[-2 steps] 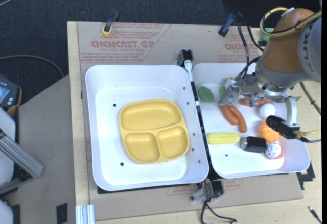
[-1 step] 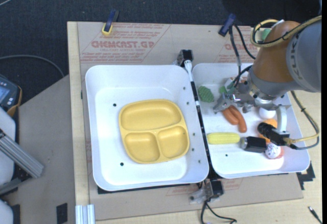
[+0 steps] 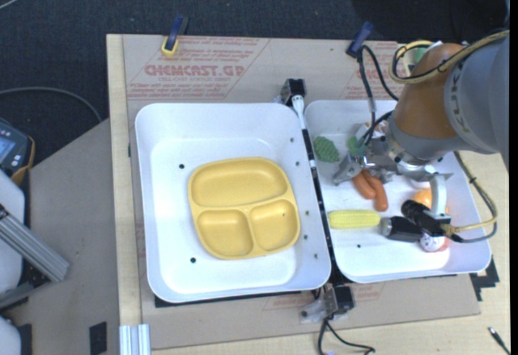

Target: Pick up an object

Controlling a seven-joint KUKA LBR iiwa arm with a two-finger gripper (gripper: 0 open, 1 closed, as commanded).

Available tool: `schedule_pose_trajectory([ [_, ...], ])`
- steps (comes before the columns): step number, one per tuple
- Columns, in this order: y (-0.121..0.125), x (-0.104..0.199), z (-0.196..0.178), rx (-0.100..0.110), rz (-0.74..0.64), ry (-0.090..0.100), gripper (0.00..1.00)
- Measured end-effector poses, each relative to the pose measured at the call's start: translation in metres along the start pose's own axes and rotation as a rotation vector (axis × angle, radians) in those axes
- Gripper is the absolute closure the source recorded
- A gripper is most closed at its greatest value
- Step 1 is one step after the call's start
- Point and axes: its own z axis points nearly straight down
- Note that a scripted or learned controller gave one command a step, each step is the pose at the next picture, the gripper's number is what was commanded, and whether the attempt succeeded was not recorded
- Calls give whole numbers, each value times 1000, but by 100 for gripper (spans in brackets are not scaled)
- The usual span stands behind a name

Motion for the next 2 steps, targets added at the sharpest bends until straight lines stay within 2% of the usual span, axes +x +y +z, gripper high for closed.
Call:
schedule_pose_trajectory([
  [1,1,-1,-13,-6,2,-1,100],
  [2,-3,-2,-57,-10,1,-3,100],
])
